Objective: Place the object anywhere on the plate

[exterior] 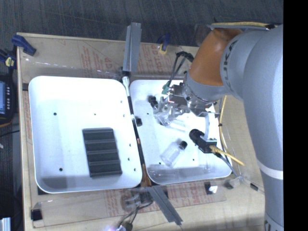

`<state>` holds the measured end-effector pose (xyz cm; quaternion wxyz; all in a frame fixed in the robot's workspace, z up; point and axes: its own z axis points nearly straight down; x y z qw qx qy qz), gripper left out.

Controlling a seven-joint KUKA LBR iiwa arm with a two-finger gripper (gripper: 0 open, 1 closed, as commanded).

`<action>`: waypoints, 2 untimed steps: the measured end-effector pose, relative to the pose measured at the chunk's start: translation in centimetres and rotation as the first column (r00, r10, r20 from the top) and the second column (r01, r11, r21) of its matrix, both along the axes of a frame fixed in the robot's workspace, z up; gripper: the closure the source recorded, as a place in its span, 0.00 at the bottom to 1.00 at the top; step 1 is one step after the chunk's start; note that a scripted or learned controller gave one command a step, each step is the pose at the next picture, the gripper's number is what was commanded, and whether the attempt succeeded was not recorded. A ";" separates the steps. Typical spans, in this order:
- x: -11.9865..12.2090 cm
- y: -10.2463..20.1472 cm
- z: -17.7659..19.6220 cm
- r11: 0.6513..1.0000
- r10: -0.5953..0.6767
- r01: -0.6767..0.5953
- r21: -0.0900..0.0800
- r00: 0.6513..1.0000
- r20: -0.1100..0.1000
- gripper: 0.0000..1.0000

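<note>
**Clear bottle in right bin, dark plate in left**

A small clear bottle (pixel 173 152) with a dark cap lies on its side in the right bin. The dark ridged rectangular plate (pixel 101 151) rests flat in the left bin.

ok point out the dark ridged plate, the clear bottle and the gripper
dark ridged plate (pixel 102 152): camera view, middle of its ribbed top
clear bottle (pixel 172 152): camera view, its see-through body
gripper (pixel 163 110): camera view, between its fingertips

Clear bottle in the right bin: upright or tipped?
Tipped. The clear bottle lies on its side on the right bin floor, dark cap end pointing up-right, apart from the gripper.
</note>
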<state>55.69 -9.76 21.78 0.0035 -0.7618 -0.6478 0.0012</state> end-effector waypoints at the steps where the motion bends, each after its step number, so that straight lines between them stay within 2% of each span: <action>1: 4.4 9.5 -2.8 0.980 -0.201 0.201 -0.004 0.980 0.002 1.00; 2: 6.6 15.2 -2.7 0.821 -0.571 0.571 -0.005 0.821 0.001 1.00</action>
